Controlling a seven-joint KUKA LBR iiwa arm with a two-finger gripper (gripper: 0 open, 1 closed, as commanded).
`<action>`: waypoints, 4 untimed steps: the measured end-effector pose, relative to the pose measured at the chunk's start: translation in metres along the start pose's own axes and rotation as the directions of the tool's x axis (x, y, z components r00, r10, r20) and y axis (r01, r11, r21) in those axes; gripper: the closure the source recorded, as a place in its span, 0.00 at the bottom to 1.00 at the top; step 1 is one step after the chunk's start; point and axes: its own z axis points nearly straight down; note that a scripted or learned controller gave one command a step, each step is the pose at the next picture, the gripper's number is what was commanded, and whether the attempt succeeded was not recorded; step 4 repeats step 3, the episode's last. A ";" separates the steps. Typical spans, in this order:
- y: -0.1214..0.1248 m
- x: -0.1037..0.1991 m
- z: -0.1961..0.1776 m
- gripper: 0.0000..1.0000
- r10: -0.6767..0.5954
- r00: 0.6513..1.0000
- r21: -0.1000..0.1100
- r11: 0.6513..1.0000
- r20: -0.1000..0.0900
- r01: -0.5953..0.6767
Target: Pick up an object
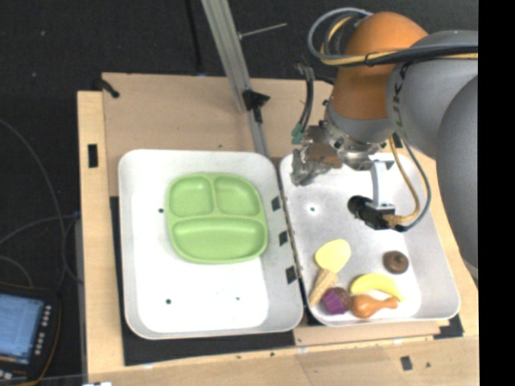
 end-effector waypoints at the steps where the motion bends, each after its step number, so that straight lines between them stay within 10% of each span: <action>1: -0.002 0.046 0.005 1.00 0.001 1.000 0.001 1.000 0.000 -0.001; 2: 0.008 0.100 -0.006 1.00 -0.001 1.000 -0.002 1.000 0.000 0.001; 3: 0.008 0.097 -0.005 0.00 0.004 1.000 0.000 1.000 0.002 -0.004; 4: 0.008 0.097 -0.005 0.00 0.004 1.000 0.000 1.000 0.002 -0.004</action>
